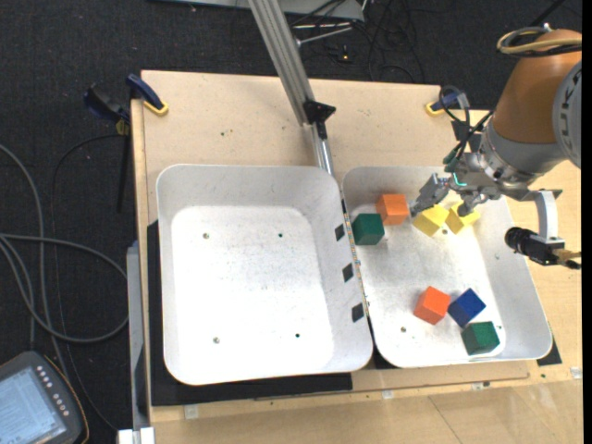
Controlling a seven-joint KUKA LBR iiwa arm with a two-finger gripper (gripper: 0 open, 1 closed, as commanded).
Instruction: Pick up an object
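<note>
From above, the pale wooden surface (231, 109) carries two shallow white bins side by side. The left bin (245, 271) shows its bare, speckled floor. The right bin (518, 276) has all the blocks in it.

The arm (541, 95) comes in from the right, its orange band high over the far right corner of the right bin. The pincer (450, 191) hangs low at the far end of that bin, right over two yellow blocks. The nearer-left yellow block (428, 221) sits just below and left of the pincer tips, tilted on its corner. The other yellow block (460, 217) lies just beside it to the right, partly under the pincer's dark fingers. From here I cannot tell how wide the pincer stands, nor whether either yellow block is between its fingers; the metal parts and the blocks overlap too closely.

Just left of the yellow pair an orange block (393, 208) rests on the bin floor, and a green block (367, 228) sits next to it, close to the wall between the bins.

Toward the near end of the right bin there is a second cluster, well apart from the pincer: an orange block (432, 304), a blue block (466, 306) touching it on the right, and a dark green block (481, 338) just beside the blue one, near the front rim.

A slanted metal pole (277, 40) crosses the far side of the surface, ending near the gap between the bins. Blue-and-yellow clamps (148, 95) grip the surface's far corners.
</note>
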